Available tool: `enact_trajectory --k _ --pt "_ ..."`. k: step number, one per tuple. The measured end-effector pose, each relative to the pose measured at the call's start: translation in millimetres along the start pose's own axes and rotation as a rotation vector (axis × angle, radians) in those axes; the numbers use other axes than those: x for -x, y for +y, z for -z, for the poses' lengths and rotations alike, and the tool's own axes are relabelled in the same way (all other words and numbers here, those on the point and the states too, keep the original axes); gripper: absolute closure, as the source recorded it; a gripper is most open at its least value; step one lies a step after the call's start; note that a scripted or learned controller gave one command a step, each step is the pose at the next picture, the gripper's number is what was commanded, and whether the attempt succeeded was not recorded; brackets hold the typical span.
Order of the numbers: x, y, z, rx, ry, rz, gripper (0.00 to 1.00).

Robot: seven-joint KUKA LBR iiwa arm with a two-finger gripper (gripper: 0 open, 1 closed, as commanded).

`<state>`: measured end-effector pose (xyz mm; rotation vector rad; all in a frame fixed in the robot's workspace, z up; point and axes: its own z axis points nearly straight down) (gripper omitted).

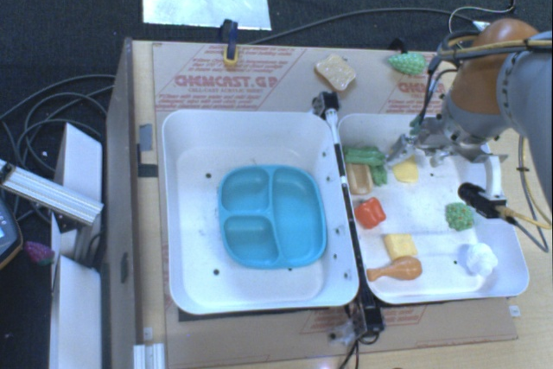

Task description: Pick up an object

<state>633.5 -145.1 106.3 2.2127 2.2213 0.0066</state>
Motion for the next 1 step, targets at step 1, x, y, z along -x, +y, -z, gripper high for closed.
enact_trajectory --k 1 --pt "0.1 1.1 11.0 0.003 0.000 0.001 1.00"
